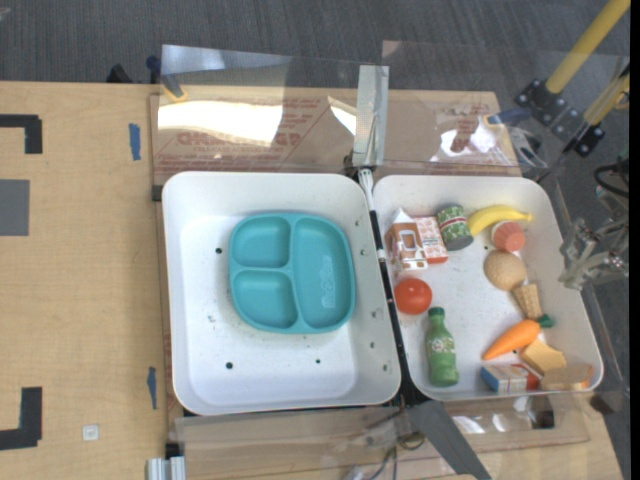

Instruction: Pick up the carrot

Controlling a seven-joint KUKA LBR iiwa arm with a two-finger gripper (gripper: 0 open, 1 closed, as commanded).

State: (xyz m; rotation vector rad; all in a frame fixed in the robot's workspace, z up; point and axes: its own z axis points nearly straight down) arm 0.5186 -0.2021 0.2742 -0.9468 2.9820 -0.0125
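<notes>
The claw (586,256) is a blurred metallic shape at the right rim of the right bin (470,190), and I cannot tell whether it is open or closed. Nothing is visibly held in it. The carrot (514,337) lies near it in that bin's front right part, tilted, its green top just below an ice-cream cone (518,280) and its side against a yellow wedge (546,356). A green bottle (440,347) lies to the carrot's left. The left bin (190,268) holds a teal divided plate (293,271).

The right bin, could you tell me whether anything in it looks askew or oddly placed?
Mostly ordinary clutter. In the right bin, the carrot lies tilted, leaning on the yellow wedge in the near right corner, and the green bottle lies flat. Nothing looks spilled or damaged.
</notes>
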